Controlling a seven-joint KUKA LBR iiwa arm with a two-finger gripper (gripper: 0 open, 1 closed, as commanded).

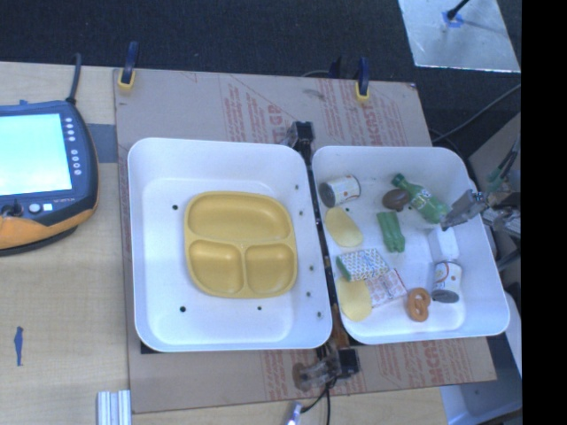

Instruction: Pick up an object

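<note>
Brown board (pixel 266 104) is covering a pale wooden bench (pixel 53 326), clamped at the far edge, and a handheld control screen (pixel 40 171) is lying at the left. Two white bins are sitting side by side on the board.

Left bin (pixel 159 317) is holding one yellow divided tray (pixel 239 242), lying flat near its middle.

Right bin (pixel 478 312) is holding loose items: a small grey-and-white cup (pixel 339 189) on its side at the near-left corner, a yellow oval piece (pixel 343 227) below it, another yellow piece (pixel 354 299) lower down, a patterned packet (pixel 372 271), a green block (pixel 391 232), a green bottle (pixel 420 199) beside a brown lump (pixel 396 200), a pretzel (pixel 417 304) and a small mug (pixel 446 275).

Gripper (pixel 464 209) is hanging over the right bin's right side, just beside the green bottle's end; whether it is released or clenched cannot be told, and nothing is visibly between its tips
</note>
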